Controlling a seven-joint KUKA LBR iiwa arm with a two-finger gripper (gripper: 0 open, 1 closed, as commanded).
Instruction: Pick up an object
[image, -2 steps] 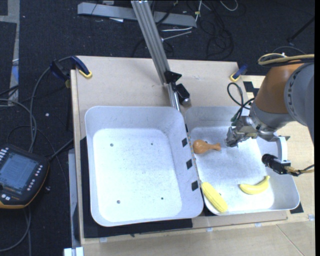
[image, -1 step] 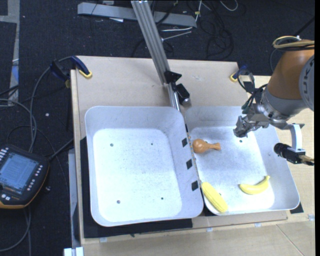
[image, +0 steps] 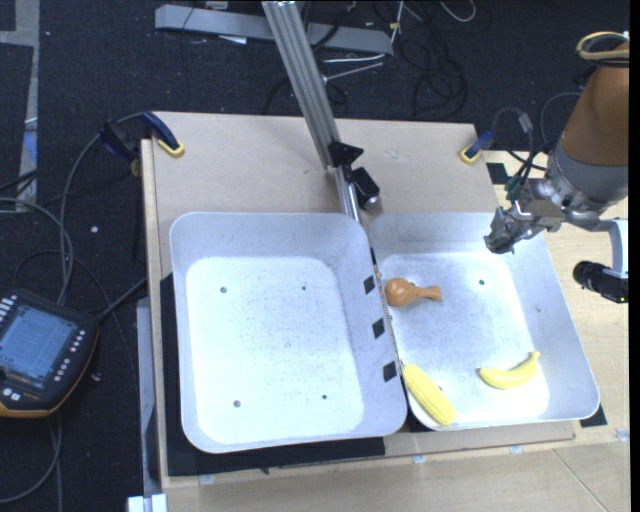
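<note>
I am hovering the gripper (image: 500, 240) over the upper right corner of the right bin (image: 560, 300); whether it is released or clenched I cannot tell. Nearest to it is lying the drumstick toy (image: 408, 292), down and to its left, glossy brown, bulbous at one end, its long axis running roughly left to right. Farther below are resting a smooth curved banana (image: 510, 372) and a bumpy yellow corn cob (image: 428, 394) beside the bin's left wall, slanting.

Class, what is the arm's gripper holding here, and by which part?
Nothing visibly: the dark two-finger gripper hangs over the right white bin's far corner, no object in it.
</note>
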